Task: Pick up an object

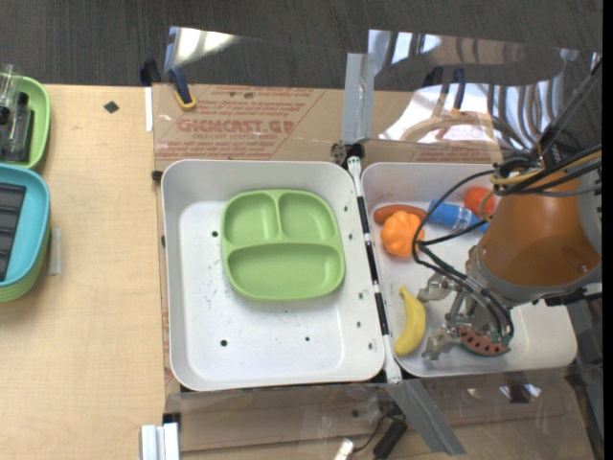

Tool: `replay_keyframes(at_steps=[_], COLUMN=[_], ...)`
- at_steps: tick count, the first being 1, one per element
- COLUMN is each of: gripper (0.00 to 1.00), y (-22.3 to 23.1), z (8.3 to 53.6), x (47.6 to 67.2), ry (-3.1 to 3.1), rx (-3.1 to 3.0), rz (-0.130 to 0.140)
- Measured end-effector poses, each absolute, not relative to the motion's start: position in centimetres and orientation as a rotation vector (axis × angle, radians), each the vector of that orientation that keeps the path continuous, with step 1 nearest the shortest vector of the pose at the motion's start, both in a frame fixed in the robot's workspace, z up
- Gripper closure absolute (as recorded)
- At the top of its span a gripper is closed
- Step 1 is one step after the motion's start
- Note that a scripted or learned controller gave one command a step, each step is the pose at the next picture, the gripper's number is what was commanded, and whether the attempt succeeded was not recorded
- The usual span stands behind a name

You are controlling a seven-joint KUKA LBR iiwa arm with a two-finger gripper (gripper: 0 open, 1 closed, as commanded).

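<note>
My gripper point(467, 336) hangs low in the right bin point(551, 348), below the arm's orange band point(532, 233). It stands open, with its fingers spread on either side of a watermelon slice point(485, 343) that lies on the bin floor. Nothing is lifted. A yellow banana point(412, 322) lies just left of the gripper. Farther back lie an orange pepper-like toy point(402, 233), a red-orange piece point(395, 213) and a blue bottle point(454, 215) with an orange end, partly hidden by the arm.
The left bin point(192, 286) holds a green divided plate point(283, 245). A metal rail point(366, 257) separates the two bins. Cardboard lies behind the bins, and green and teal trays point(21, 228) sit at the bench's far left.
</note>
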State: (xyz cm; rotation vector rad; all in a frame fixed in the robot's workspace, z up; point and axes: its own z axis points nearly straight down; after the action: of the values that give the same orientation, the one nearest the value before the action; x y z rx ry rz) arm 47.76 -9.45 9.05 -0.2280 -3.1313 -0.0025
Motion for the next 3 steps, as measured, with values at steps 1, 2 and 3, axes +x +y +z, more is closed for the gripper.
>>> replay_keyframes(at_steps=[1, 2, 3], gripper=[0.00, 0.00, 0.00], y=[-0.5, 6.2, 17.0], z=[19.2, 19.1, 19.2], x=[47.9, 51.0, 50.3], ry=[-3.144, -3.106, -3.002], rx=[0.079, 0.490, 0.932], rz=[-0.002, -0.003, -0.003])
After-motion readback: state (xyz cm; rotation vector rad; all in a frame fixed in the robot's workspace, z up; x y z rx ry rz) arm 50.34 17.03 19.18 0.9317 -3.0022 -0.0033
